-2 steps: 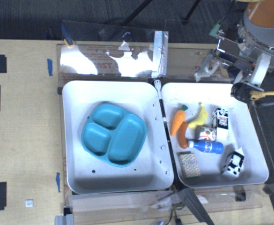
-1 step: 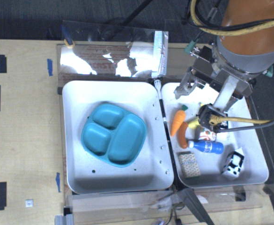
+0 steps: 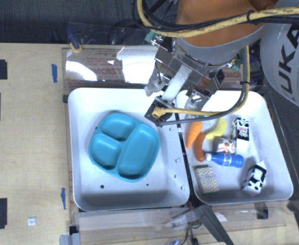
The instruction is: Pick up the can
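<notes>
Can lies in the right bin, touching the blue bottle; its long axis seems left-right, I think. Claw hangs at the bins' far shared edge, left of and farther than the can; I cannot tell its grip.
</notes>
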You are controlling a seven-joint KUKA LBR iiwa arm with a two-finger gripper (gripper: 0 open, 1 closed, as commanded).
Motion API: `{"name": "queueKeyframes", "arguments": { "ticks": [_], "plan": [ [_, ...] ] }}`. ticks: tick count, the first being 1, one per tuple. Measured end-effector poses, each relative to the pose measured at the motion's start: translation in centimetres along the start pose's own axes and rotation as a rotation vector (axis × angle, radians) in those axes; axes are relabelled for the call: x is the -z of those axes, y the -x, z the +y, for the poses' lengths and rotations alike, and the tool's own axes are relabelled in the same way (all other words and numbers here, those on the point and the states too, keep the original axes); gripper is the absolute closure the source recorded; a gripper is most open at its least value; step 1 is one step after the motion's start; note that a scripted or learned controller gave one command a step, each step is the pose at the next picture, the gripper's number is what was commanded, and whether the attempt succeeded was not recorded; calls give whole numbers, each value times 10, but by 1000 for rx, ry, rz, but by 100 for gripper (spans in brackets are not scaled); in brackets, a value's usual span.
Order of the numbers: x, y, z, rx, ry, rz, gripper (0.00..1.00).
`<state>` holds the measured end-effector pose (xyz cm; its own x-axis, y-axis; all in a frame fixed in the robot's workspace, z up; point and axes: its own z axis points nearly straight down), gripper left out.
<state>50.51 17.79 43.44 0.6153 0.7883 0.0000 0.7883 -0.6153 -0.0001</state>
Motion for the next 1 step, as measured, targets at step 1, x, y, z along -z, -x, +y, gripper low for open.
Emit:
{"name": "queueKeyframes", "arguments": {
  "ticks": [1],
  "plan": [
    [0, -63, 5, -79, 1, 2, 0]
  ]
}}
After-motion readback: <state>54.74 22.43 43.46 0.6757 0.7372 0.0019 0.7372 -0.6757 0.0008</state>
